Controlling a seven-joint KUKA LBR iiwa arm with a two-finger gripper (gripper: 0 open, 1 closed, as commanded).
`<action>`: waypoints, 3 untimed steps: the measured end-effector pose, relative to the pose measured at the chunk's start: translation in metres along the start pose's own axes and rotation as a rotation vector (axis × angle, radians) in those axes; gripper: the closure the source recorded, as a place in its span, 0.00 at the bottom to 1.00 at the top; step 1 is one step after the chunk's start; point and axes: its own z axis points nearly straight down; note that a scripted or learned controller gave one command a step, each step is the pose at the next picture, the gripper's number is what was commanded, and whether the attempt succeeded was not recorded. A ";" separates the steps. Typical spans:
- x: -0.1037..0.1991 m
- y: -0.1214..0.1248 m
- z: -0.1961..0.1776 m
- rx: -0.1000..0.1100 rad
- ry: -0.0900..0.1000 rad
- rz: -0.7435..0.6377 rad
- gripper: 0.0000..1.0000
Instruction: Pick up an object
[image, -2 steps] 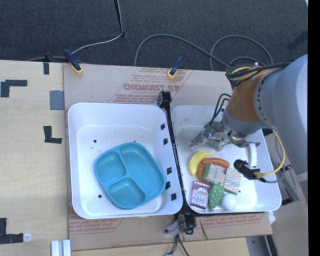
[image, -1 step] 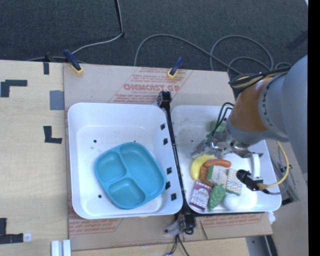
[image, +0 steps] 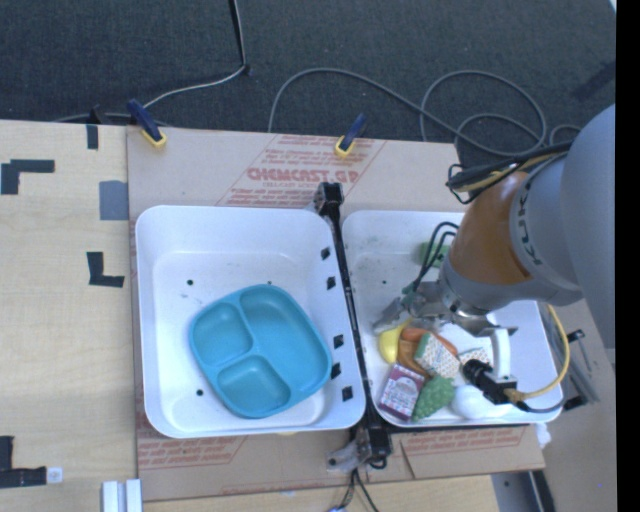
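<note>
The right bin (image: 380, 250) holds a cluster of small objects near its front. A yellow piece (image: 387, 347) and an orange piece (image: 410, 343) lie side by side, with a speckled tan cracker-like piece (image: 437, 353) to their right. A red packet (image: 402, 391), a green item (image: 432, 397) and a white item (image: 470, 401) lie along the front wall. My gripper (image: 404, 313) is low in this bin, just above the yellow and orange pieces. The grey and orange wrist (image: 490, 245) hides the bin's right part.
The left bin (image: 160, 240) contains a blue divided plate (image: 260, 350). A black divider with clips (image: 338, 290) runs between the bins. Cables loop over the dark floor behind the cardboard base (image: 300, 170). Yellow clamps (image: 350, 140) hold the cardboard's far edge.
</note>
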 end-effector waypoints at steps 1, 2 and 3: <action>-0.028 0.106 -0.002 0.013 0.004 0.000 0.00; 0.001 0.020 -0.004 0.010 0.004 0.000 0.00; -0.002 0.011 0.000 0.000 0.002 -0.001 0.00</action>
